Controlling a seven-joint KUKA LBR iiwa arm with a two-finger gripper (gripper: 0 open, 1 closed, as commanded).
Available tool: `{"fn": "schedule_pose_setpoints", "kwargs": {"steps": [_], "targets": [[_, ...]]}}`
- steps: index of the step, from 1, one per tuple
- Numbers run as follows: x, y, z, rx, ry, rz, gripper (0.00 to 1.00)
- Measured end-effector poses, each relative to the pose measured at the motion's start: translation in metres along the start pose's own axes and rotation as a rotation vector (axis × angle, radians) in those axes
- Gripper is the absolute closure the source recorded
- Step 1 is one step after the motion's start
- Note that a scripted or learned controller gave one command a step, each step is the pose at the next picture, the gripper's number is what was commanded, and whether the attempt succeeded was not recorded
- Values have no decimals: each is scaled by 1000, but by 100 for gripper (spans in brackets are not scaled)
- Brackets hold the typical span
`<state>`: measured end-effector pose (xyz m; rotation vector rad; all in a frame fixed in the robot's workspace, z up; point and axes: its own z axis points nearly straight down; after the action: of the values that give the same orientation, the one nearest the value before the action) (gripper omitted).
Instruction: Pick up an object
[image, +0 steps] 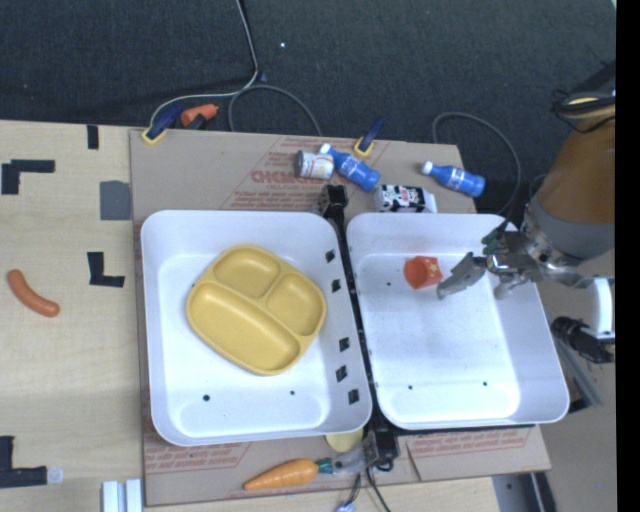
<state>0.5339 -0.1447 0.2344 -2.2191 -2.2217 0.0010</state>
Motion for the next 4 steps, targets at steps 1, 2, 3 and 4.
{"fn": "schedule_pose_setpoints", "kwargs": {"steps": [1, 2, 3, 4], "targets": [[-48, 25, 88, 7, -1, 4, 0], [-29, 87, 151, -5, -3, -3, 0], [5, 133, 148, -6, -2, -4, 0], [21, 96, 147, -6, -4, 0, 0]]}}
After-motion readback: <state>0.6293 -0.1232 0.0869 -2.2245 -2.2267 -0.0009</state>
